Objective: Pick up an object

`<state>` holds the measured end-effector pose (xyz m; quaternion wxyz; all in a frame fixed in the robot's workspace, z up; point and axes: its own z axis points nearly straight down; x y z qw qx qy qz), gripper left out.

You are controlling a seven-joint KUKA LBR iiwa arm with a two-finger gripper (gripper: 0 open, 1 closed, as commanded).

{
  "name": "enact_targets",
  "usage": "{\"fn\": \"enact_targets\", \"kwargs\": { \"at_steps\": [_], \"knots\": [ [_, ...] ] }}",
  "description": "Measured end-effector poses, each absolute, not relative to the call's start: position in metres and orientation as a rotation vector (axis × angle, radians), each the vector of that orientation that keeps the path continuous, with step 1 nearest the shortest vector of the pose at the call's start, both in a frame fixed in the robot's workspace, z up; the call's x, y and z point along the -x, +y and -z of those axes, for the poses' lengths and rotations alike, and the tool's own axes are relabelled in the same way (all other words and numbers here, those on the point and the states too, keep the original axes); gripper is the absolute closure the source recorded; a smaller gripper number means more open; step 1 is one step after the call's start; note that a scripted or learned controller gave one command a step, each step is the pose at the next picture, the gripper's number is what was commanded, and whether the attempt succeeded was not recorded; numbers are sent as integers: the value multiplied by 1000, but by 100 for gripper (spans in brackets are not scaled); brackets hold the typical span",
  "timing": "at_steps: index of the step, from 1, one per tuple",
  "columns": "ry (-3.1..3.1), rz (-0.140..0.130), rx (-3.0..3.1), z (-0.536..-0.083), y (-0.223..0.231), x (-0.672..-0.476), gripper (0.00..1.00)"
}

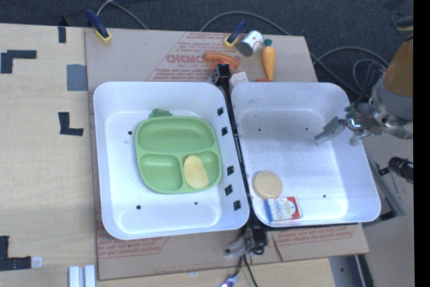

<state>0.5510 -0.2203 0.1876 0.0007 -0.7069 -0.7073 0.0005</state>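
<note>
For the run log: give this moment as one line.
gripper: over right bin, holding nothing | round cookie, small packet: lying in right bin | green tray: left bin

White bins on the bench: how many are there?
2. The left bin holds a green plate; the right bin sits beside it, touching along the middle.
</note>
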Motion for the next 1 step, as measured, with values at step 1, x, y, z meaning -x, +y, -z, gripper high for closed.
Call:
{"fn": "enact_targets", "kwargs": {
  "at_steps": [1],
  "knots": [
    [-2222, -1, 2218, -140, -137, -560, 0]
  ]
}}
